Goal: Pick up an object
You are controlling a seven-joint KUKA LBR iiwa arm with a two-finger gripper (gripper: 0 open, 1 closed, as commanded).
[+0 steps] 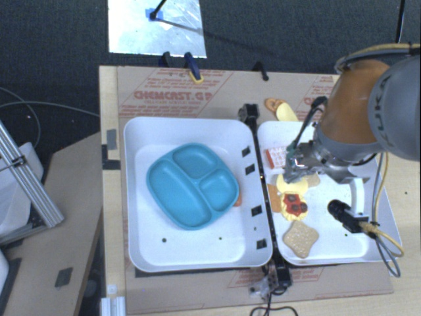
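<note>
My gripper [294, 166] hangs low over the left part of the right bin [368, 252], its fingers hidden by the wrist. Right below it lie a yellow piece with a red and black topping [294, 203] and a small red and white packet [275, 156]. A tan slice of toast [300, 239] rests near the bin's front left corner. A yellow banana-like piece [285, 112] sits at the bin's far edge.
The left bin [151, 252] holds a blue divided plate [191, 185], with an orange scrap [237, 201] peeking out at its right side. A black clip rail [258, 170] runs between the two bins. The arm covers the right bin's far right.
</note>
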